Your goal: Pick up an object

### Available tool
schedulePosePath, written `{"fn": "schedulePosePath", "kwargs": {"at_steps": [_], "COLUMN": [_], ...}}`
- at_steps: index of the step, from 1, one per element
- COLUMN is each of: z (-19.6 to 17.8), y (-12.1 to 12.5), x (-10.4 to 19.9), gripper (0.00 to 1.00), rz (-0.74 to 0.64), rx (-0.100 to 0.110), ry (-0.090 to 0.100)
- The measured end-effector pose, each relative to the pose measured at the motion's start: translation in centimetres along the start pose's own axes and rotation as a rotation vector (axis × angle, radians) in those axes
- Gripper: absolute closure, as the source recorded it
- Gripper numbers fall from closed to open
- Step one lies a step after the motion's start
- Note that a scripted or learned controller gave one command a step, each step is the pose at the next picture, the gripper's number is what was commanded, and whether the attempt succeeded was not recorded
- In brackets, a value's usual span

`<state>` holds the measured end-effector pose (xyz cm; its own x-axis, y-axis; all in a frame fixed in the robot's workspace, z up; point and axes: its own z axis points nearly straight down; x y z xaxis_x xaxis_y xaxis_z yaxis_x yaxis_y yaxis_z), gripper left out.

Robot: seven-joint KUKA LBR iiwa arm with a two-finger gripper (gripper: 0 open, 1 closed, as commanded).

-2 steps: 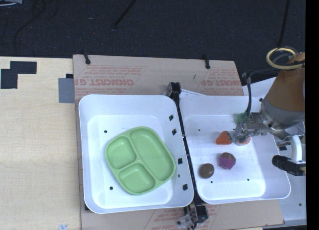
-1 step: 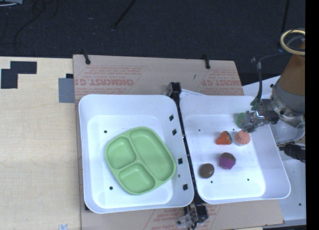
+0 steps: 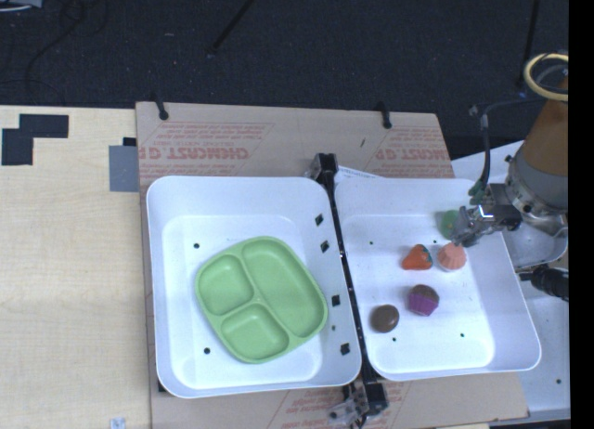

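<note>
Nothing is lifted yet: the claw [image 3: 475, 218] hovers at the right bin's [image 3: 464, 353] far right edge, its grip unreadable.

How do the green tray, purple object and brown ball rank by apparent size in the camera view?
1. green tray, by far the largest.
2. purple object and brown ball: too alike to rank.

We see a pale wooden bench [image 3: 65, 260]. On it lies a cardboard sheet [image 3: 278, 139], left of the gripper [image 3: 473, 218]. Two white bins [image 3: 232, 200] rest on that sheet.
</note>
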<state>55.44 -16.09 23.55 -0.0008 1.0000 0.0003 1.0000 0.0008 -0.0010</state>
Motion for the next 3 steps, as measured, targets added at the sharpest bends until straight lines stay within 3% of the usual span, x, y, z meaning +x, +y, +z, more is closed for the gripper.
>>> {"fn": "schedulePosePath", "kwargs": {"at_steps": [2,3], "z": [0.5,0.9], "y": [-0.7,0.1], "x": [10.6,15.9], "gripper": [1.00,1.00], "rz": [-0.004,-0.003], "rx": [0.003,0.003], "ry": [0.003,0.001]}}
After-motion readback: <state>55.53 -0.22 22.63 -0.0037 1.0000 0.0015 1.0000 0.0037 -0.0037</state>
